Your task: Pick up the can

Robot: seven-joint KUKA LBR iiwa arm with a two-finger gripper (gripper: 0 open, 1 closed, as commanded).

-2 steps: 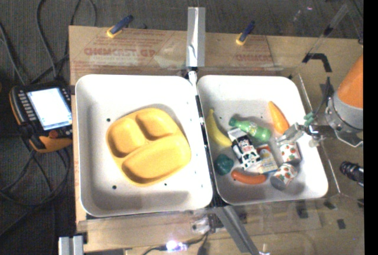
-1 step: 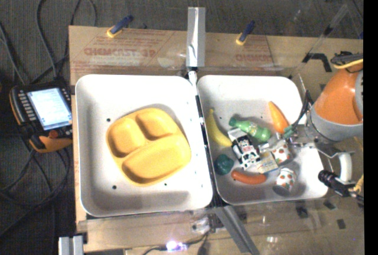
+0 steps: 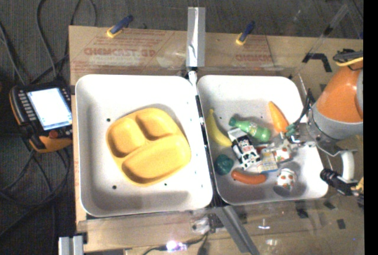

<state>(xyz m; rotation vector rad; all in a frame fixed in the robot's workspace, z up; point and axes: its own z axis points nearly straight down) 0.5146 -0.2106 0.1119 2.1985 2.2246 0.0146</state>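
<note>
While the can (image 3: 269,159) lies in clutter, the jaws (image 3: 293,133) hover just beside.

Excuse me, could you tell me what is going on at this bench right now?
A KUKA arm reaches in over the right bin, which holds a jumble of toy food: a banana, a green bottle, a carrot, a hot dog and a small can. The gripper sits near the pile's right side, apart from the can. The left bin holds a yellow divided plate.
</note>
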